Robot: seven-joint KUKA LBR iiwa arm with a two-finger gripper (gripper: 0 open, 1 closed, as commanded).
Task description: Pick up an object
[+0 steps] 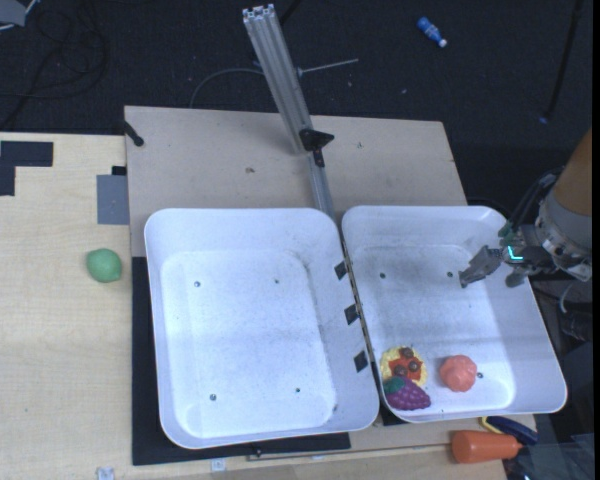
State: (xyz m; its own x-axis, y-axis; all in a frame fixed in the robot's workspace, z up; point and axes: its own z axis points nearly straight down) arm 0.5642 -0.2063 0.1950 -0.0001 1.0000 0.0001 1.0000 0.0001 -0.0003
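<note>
The claw (492,268) hangs over the far right part of the right bin (525,363), fingers spread, nothing between them. The orange ball (459,372) lies in that bin's near part, well apart from the claw, nearer and a little left of it. Just left of the ball sit a yellow toy (401,362) and purple grapes (408,395), touching.

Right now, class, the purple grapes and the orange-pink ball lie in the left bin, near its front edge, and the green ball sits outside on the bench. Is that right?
Not quite. The camera view shows the purple grapes and the orange-pink ball in the right bin, near its front edge. The green ball does sit outside on the bench.
</note>
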